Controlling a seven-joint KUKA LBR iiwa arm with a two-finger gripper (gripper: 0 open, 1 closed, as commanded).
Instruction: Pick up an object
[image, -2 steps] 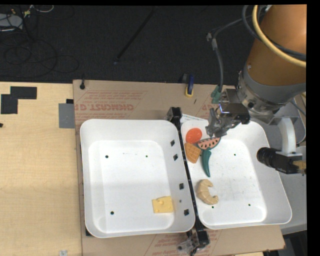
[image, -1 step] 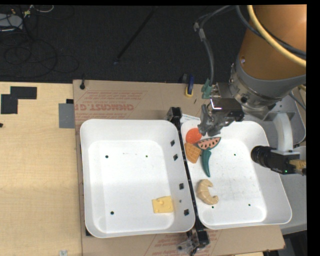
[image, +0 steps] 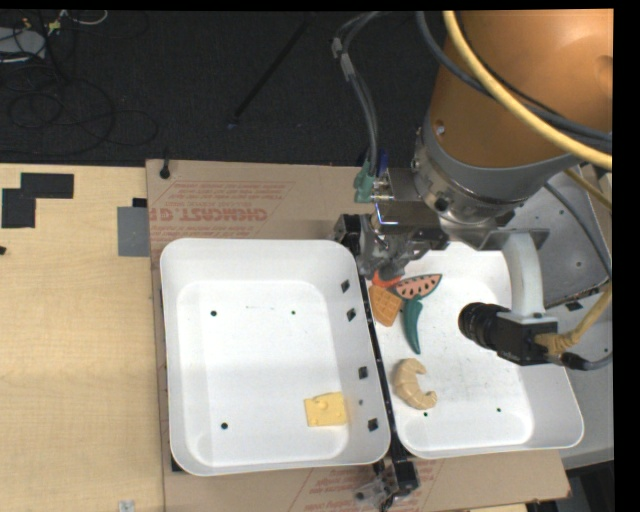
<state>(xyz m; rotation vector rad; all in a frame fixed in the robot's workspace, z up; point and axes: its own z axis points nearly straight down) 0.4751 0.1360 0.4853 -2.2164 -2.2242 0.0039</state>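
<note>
Toys, four, in two white bins. Watermelon slice (image: 418, 287), red with green rind, in right bin (image: 520, 420) near its upper left corner, just below gripper (image: 392, 262). Orange waffle-textured piece (image: 384, 303) touching slice on left, close against bin's left wall. Teal curved piece (image: 412, 326) just under slice, pointing down. Tan croissant (image: 413, 384) lower in same bin, apart from the cluster, near left wall. Yellow cheese wedge (image: 326, 410) alone in left bin (image: 200, 440), lower right area. Gripper low over the cluster at right bin's upper left; jaw state not discernible, nothing seen between them. Arm (image: 520, 90), orange band over grey wrist, entering from upper right. Black cylindrical fitting (image: 492, 328) on white bracket over right bin. Cardboard sheet (image: 240, 200) under both bins; pale wood bench (image: 70, 340) at left.
</note>
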